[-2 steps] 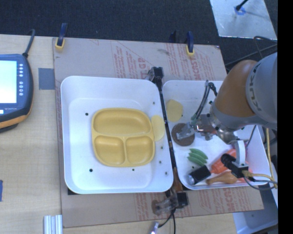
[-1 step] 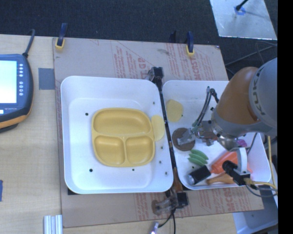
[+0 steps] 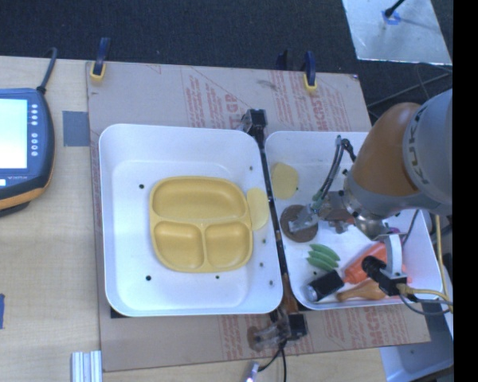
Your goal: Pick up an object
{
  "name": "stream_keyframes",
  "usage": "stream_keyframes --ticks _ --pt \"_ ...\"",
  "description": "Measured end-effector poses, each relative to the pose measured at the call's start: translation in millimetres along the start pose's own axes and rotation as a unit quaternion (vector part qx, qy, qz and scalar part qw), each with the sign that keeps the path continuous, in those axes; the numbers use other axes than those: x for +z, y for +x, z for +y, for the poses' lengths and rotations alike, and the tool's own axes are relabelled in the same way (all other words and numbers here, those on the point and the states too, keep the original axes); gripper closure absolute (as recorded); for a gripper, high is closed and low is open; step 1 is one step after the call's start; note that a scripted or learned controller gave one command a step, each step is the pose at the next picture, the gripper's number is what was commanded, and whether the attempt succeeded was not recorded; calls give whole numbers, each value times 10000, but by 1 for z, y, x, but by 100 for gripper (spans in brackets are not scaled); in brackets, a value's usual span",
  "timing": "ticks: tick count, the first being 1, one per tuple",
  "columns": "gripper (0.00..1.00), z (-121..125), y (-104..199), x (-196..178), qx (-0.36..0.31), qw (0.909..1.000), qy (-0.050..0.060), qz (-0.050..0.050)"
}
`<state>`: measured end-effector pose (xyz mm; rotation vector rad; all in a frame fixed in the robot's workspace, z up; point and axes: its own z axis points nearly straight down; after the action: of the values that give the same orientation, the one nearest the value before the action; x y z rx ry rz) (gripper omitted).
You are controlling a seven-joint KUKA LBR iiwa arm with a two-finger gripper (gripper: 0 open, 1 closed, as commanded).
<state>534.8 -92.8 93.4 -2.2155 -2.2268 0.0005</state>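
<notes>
Camera view: gripper [image 3: 314,212] sits low over right bin [image 3: 315,153], left-centre; can't tell whether it's apart or together. Brown round disc [image 3: 299,224] lies flat just left of it, contact unclear. Green pod [image 3: 323,255] and orange carrot [image 3: 363,266] are nearer. Disc is close to bin's left wall. Bare floor on far side, beside pale yellow piece [image 3: 284,180].

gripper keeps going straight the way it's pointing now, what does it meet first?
Probably the brown disc in the right bin, which lies just beneath the gripper. Its height above the disc is unclear from this slanted view.
</notes>
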Motion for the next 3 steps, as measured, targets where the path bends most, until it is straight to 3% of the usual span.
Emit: stream_keyframes --ticks 1,2,3 --pt "0 2 -3 0 -6 10000 -6 2" --pt "0 -20 0 0 -2 10000 -13 -4" --pt "0 11 -3 0 9 10000 -8 2"
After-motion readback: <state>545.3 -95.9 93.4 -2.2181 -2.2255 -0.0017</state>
